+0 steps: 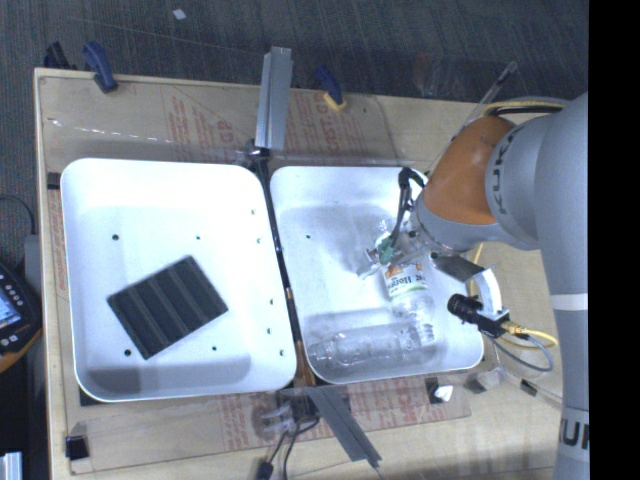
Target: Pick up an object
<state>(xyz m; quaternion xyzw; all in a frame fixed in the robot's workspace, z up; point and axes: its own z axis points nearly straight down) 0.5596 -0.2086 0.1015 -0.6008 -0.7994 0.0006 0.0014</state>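
A clear plastic bottle (pixel 372 345) lies on its side along the near wall of the right bin (pixel 300 268), so see-through against the white floor that its outline is hard to follow. A second, smaller bottle (pixel 407 286) with a white label stands or leans just above it, near the bin's right side; its top end runs up under the arm (pixel 520 183) and is hidden there, along with a bit of green and crinkled clear material (pixel 381 250) that I cannot identify. The gripper (pixel 400 236) sits at that same spot, low in the right bin and mostly covered by the arm's orange band and grey wrist, so I cannot tell how it is set or whether anything is in it. The arm covers the bin's right rim and back right corner. In the left bin (pixel 90 198) one dark ribbed flat pad (pixel 167 306) lies turned at an angle, well apart from the walls. So the count is two bins, two bottles, one pad. Around them, two blue clamps (pixel 100 68) grip the far edge of the wooden bench (pixel 150 118), a grey metal bar (pixel 273 98) rises at the back where the bins meet, yellow and black cables (pixel 520 338) trail at the right, and a dark handheld device (pixel 15 308) is cut off at the left edge.
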